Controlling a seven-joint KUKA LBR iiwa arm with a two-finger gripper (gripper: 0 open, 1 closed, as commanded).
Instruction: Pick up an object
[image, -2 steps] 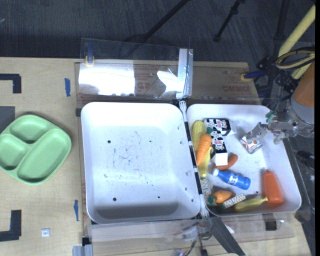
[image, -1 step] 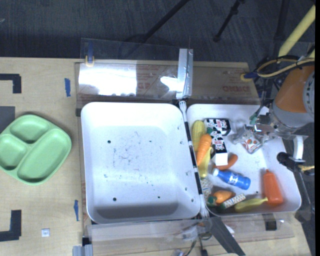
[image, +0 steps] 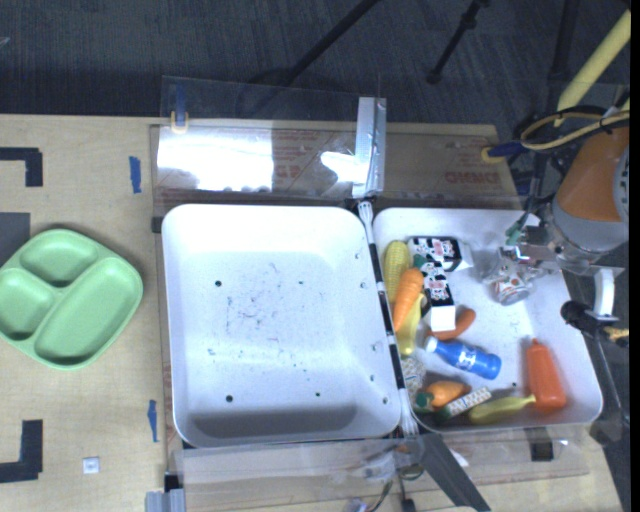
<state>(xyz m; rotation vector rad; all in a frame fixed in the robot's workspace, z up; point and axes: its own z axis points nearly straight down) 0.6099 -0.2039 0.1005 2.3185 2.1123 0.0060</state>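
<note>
The right bin (image: 575, 330) holds a heap of small items along its left and front sides. A yellow corn cob (image: 397, 264) lies beside an orange carrot (image: 408, 298). Black-and-white patterned packs (image: 435, 251) sit behind a white block (image: 442, 320). Nearer the front are a blue bottle (image: 469, 359), an orange-red bottle (image: 544, 376), a small carrot (image: 441, 392) and a yellow banana (image: 502, 405). My gripper (image: 511, 284) hangs low over the bin's back right part, on bare floor, apart from the heap. The arm's orange band (image: 590, 188) is above it.
The left bin (image: 270, 320) sits against the right one, sharing a raised rim (image: 385, 320). A green divided plate (image: 66, 297) lies on the bench at far left. A clear plastic panel (image: 265, 150) stands behind the left bin. Cables (image: 560, 125) hang near the arm.
</note>
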